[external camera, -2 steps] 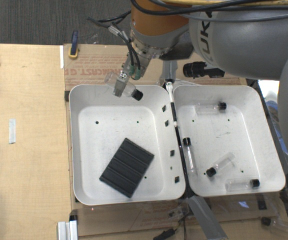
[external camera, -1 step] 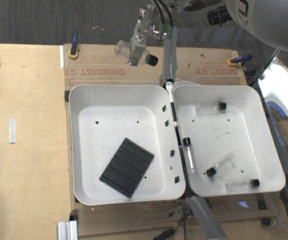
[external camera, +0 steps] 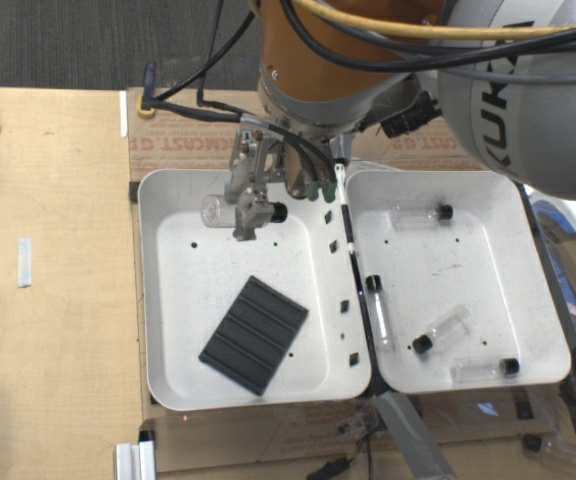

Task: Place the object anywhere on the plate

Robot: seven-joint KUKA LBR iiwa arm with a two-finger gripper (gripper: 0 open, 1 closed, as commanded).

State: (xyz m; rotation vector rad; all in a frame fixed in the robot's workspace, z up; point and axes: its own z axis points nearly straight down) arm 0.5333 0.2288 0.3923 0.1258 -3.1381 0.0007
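Observation:
In the left bin (external camera: 168,268) a black ribbed plate (external camera: 255,334) lies flat and turned at an angle, in the front half. My gripper (external camera: 247,218) hangs over the back of that bin, up and left of the plate. Across its fingers lies a clear vial (external camera: 212,209), with the clear end sticking out to the left and the black cap (external camera: 277,211) to the right. The fingers are shut on the vial's middle. The arm's orange band (external camera: 348,28) and cables cover the bin's back edge.
The right bin (external camera: 528,268) holds three more clear vials with black caps (external camera: 423,215) (external camera: 438,333) (external camera: 483,370). Another vial (external camera: 376,308) lies along the divider between the bins. The wooden bench (external camera: 48,268) to the left bears small items at its edge.

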